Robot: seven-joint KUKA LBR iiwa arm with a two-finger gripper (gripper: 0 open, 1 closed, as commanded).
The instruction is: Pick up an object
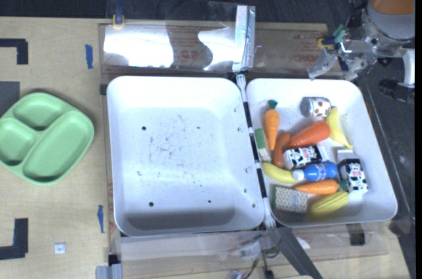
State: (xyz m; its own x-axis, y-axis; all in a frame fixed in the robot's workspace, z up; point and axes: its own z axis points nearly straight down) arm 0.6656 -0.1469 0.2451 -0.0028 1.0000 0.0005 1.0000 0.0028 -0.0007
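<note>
Many objects point(310, 155) below end effector point(333, 60)

The toys lie in a heap in the right bin point(379, 195). A carrot point(271, 125) points up beside a bigger carrot point(310, 134). A small can point(316, 107) lies near the top. A yellow banana point(338, 126) curves at the right. A blue bottle point(318, 172) rests above another carrot point(318, 188).
</note>
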